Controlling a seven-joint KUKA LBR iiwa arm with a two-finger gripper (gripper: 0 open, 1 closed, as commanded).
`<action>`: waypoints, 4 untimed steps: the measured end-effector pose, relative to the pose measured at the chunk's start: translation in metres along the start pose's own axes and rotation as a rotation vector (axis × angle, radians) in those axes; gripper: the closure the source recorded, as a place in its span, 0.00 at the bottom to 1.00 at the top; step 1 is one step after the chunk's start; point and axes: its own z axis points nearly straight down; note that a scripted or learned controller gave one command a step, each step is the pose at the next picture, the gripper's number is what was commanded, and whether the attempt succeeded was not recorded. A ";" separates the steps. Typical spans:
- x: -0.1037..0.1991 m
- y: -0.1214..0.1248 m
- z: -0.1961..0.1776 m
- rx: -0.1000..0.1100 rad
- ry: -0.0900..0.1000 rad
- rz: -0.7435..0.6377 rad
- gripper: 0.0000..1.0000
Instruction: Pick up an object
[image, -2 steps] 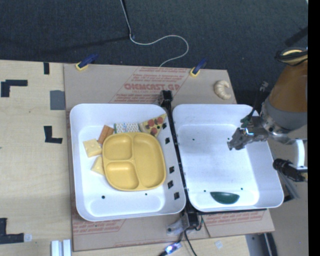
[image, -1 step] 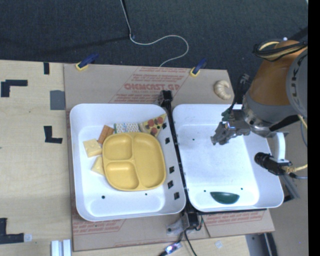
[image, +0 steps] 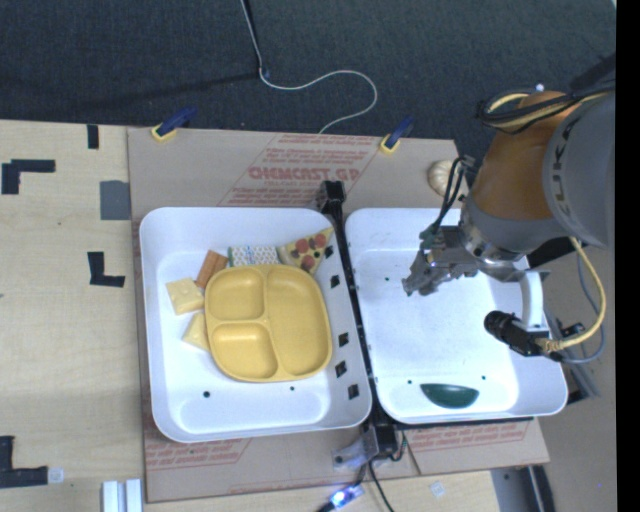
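A yellow divided plate (image: 268, 322) lies in the left bin (image: 170, 400), with small flat pieces tucked along its upper and left edges: a brown one (image: 211, 267), a pale yellow one (image: 184, 296) and a patterned one (image: 308, 248). A dark green bowl-like object (image: 449, 394) rests near the front rim of the right bin (image: 400, 340). My gripper (image: 421, 280) hangs over the upper middle of the right bin, well apart from the green object. I see nothing between its fingers.
The arm's orange band (image: 512, 170) and grey wrist cover the right bin's upper right corner. A black cable and connector (image: 515, 335) loop over that bin's right rim. A black divider (image: 345, 290) runs between the bins. Cardboard (image: 290, 170) lies beneath them.
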 end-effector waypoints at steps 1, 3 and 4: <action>-0.001 -0.003 -0.002 -0.001 0.000 0.002 1.00; -0.007 -0.001 -0.017 -0.002 0.001 0.001 1.00; -0.004 -0.010 -0.010 -0.001 -0.001 0.003 1.00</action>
